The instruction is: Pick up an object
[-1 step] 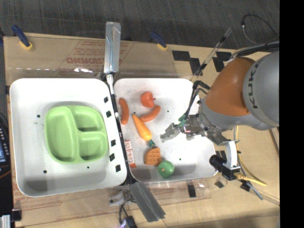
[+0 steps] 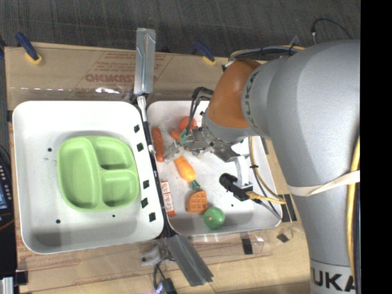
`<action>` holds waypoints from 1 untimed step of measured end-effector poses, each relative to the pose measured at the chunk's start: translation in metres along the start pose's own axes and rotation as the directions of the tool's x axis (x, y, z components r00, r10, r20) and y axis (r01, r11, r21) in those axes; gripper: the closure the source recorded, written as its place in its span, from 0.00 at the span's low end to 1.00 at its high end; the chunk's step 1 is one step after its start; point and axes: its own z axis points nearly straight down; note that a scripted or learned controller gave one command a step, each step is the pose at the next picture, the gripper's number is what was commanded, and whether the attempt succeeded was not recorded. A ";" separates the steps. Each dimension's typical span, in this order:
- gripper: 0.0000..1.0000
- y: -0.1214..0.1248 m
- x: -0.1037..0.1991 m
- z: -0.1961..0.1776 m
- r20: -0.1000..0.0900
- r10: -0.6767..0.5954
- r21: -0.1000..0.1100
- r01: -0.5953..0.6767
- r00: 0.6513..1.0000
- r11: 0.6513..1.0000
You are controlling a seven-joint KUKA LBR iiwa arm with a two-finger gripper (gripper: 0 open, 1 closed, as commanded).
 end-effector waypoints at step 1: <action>1.00 0.000 0.001 -0.009 -0.001 -0.004 0.002 0.004 1.000 1.000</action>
